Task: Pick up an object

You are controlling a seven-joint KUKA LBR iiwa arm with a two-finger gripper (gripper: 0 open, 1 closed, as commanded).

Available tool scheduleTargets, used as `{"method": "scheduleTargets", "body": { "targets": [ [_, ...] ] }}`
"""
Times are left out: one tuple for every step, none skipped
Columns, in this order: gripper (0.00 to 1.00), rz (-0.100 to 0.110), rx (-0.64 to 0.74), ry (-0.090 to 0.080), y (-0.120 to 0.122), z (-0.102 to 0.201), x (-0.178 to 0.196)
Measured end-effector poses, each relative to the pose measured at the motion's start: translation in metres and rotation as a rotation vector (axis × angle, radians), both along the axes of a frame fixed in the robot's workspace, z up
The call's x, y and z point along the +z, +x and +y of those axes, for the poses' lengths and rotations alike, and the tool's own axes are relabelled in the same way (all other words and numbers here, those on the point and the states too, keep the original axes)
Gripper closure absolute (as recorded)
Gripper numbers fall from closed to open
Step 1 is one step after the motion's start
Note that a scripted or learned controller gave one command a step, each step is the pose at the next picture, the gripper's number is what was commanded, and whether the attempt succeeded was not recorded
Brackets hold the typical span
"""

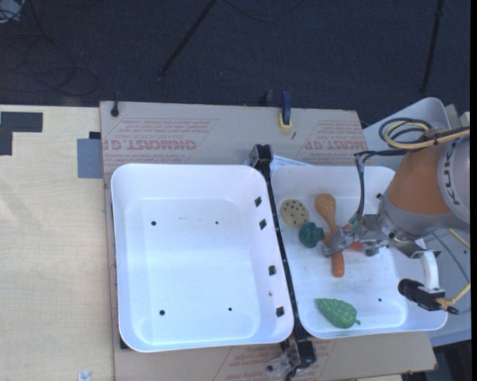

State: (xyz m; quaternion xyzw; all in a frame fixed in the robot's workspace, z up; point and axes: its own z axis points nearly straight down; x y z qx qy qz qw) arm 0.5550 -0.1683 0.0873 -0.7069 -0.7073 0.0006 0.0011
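Observation:
The right bin (381,312) holds several small things. A tan round disc with holes (294,209) lies near its far left. Beside that lies a tan wooden spoon (327,207). A dark green lump (310,234) sits just below the disc. An orange stick (338,265) lies in the middle. A light green bumpy piece (337,313) rests near the front edge. My gripper (339,246) reaches in from the right and is low over the top end of the orange stick, right beside the dark green lump.
The left bin (127,213) stands beside the right one, with a black divider rail (274,244) between them. Both rest on a cardboard sheet (182,137). A blue and yellow clamp (286,111) sits at the sheet's back edge.

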Motion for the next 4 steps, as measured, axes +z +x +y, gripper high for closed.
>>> {"method": "scheduleTargets", "body": {
  "targets": [
    [0.0, 0.0, 0.0, 0.0, 0.0, 0.0, 0.0],
    [0.0, 0.004, 0.001, 0.003, -0.032, 0.044, 0.0],
    [1.0, 0.001, -0.006, 0.001, -0.03, 0.04, 0.011],
    [1.0, -0.013, 0.005, -0.001, -0.007, 0.078, 0.136]
  ]
}}
